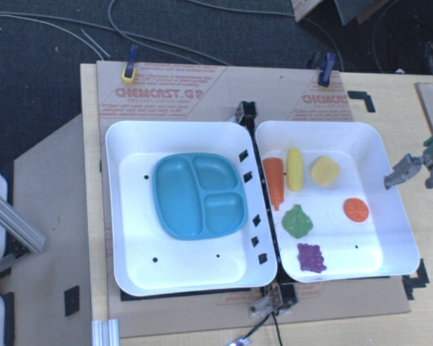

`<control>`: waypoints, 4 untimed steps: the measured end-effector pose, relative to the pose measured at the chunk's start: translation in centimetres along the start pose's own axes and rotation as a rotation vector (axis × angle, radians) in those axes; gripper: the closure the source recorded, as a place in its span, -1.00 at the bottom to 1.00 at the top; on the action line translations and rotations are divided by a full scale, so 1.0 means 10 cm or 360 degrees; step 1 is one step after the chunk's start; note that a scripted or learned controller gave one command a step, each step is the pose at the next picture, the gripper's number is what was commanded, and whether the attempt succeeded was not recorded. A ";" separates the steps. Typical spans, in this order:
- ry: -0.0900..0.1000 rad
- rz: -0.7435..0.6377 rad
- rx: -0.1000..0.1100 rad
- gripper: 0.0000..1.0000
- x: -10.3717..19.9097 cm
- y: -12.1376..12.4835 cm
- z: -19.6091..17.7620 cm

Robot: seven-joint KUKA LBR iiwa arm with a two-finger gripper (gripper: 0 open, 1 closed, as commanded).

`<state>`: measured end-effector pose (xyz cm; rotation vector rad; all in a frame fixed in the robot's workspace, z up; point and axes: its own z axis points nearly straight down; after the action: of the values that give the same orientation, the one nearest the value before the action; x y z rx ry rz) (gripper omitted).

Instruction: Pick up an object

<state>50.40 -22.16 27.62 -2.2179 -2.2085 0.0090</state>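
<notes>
At the right edge of the bench, the grey two-finger gripper [408, 170] pokes in over the outer rim of the right-hand shallow white bin [390, 229]. Whether its grip is released or clenched cannot be told from this angle, and nothing shows in its grasp.

Inside that bin lie six toy foods, all apart from the gripper. An orange plastic carrot [274, 181] lies lengthwise along the bin's left wall, with a yellow corn cob [294, 169] just beside it. A pale yellow rounded lemon-like piece [325, 171] sits near the corn, toward the middle. A flat orange-red round slice [356, 210] rests nearest the gripper, below and to its left. A green leafy broccoli-like piece [297, 221] lies below the carrot's tip, and a purple bunch of grapes [311, 257] lies near the bin's front edge.

The left-hand shallow white bin [130, 265] bears a light blue plastic divided plate [200, 194] with three compartments, lying flat near its centre.
</notes>
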 end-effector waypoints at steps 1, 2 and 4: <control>-0.0006 -0.0007 -0.0019 -1.00 0.01 0.02 -0.06; -0.0003 -0.0007 -0.0013 -1.00 -0.01 -0.05 0.40; -0.0001 -0.0008 -0.0013 -1.00 0.06 -0.06 1.41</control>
<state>49.65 -21.45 13.58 -2.2166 -2.2188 0.0007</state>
